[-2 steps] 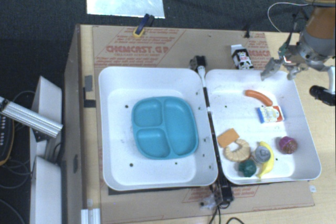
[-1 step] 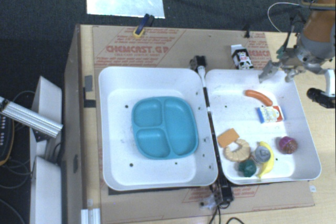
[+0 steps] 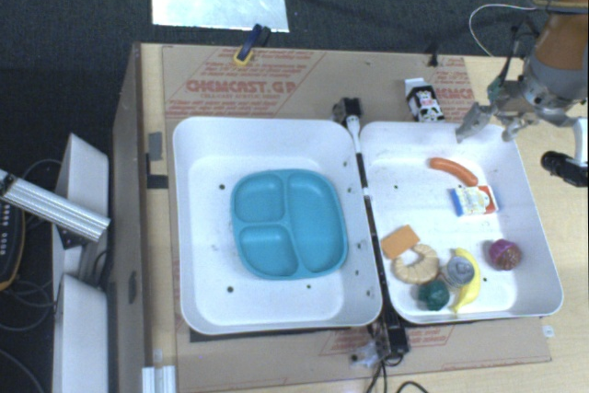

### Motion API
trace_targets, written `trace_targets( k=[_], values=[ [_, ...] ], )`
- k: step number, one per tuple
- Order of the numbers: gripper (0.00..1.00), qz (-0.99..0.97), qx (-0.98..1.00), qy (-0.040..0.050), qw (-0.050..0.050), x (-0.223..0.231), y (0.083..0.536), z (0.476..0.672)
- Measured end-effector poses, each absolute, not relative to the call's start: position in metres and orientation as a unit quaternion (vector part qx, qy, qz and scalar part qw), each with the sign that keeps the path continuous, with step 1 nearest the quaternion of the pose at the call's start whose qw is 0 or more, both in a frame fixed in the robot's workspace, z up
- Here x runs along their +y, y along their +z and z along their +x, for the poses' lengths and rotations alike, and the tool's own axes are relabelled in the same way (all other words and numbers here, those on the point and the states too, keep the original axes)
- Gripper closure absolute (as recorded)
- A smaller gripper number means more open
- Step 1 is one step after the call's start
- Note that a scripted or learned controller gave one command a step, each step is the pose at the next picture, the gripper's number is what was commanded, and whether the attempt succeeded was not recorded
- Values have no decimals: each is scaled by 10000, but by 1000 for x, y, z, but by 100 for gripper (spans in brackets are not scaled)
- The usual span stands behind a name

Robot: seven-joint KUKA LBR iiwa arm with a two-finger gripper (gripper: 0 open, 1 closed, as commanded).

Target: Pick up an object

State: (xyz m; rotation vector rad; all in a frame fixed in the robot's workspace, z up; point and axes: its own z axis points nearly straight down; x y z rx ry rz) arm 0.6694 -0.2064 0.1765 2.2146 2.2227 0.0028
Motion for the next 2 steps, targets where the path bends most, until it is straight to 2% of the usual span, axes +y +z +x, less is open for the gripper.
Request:
trace_targets(
  k=[2],
  values=[
    [0, 7065, 7078, 3, 18, -207, 165, 669]
  ],
)
